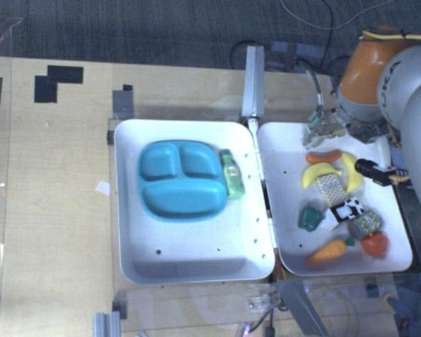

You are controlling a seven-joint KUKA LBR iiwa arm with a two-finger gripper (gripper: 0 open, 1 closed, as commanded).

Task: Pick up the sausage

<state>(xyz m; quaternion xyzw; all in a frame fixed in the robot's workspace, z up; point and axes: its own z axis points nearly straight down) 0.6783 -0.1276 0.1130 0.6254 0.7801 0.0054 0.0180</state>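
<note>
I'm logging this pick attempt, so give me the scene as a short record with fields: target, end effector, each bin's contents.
target: sausage, reddish-orange, lying near the back of the right bin, just above the banana
end effector: low over the right bin's back edge, just behind the sausage; nothing seen between its fingers
left bin: blue divided plate, green bottle against the plate's right edge
right bin, other items: carrot, tomato, teal cup

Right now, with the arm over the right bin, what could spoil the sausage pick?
1. The sausage lies against the banana, so the gripper may nudge or grab the banana instead.
2. The sausage sits near the bin top edge, leaving little room to close around it.
</note>
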